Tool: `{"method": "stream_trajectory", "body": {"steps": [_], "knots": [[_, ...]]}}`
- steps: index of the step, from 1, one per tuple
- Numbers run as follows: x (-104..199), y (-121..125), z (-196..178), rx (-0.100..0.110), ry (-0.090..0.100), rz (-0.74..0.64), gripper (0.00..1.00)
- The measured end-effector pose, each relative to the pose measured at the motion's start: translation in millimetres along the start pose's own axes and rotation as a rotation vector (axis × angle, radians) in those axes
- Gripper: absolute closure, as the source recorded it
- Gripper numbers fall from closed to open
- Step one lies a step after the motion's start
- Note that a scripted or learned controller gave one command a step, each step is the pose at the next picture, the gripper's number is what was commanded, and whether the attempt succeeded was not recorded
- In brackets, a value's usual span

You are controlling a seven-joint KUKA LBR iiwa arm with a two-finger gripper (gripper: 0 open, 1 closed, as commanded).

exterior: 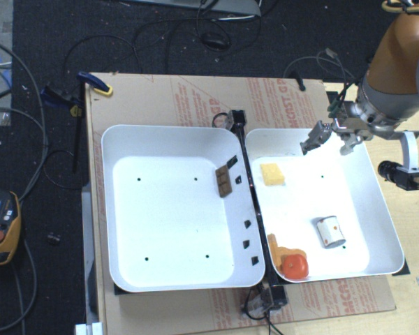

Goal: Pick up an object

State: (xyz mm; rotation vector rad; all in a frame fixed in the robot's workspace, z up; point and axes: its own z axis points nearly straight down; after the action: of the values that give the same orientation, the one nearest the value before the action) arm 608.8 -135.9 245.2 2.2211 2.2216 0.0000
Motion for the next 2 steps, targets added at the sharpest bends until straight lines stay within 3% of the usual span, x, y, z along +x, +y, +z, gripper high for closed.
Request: {"method": "stream_trajectory", "body": {"steps": [2], "knots": [[9.5,-12.1,6.8,0.000,0.000,0.000,0.00]]}}
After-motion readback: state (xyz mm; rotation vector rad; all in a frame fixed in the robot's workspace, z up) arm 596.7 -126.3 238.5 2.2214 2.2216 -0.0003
